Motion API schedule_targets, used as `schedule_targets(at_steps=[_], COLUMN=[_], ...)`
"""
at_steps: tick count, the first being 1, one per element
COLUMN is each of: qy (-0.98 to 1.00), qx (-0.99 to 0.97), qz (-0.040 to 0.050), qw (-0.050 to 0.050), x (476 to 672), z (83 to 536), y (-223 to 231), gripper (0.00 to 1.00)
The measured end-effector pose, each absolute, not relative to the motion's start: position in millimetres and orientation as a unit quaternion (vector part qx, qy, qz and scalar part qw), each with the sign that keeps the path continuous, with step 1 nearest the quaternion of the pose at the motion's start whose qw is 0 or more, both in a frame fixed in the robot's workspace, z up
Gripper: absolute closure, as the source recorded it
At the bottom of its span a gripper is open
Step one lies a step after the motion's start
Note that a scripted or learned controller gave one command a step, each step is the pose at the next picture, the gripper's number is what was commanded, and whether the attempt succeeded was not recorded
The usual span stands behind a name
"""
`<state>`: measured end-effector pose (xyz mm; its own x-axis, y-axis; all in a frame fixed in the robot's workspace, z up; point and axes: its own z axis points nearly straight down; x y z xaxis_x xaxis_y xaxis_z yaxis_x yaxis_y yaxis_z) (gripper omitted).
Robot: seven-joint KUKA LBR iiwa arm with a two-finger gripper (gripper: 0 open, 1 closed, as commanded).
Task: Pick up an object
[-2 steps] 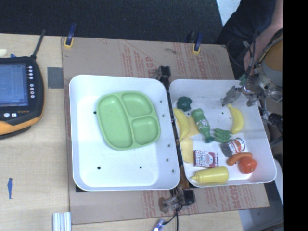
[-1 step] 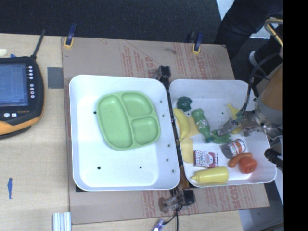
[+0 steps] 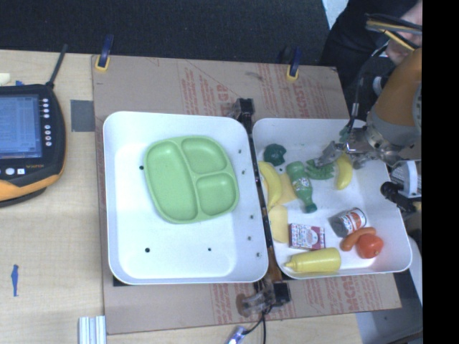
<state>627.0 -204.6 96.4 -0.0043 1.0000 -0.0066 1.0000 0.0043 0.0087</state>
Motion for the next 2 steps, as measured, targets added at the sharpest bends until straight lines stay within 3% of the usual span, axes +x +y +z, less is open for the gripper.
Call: schedule_targets(at_steps=[1,2], qy=[0.71,0.709], qx=[0.704,0.706], qz=[0.0,-0.0003], qw=[-0.001,-0.001], x=[628.2,656.7], z=[106.3,182.7], y=[-204.2,-149.9], gripper=[1.0,1.0])
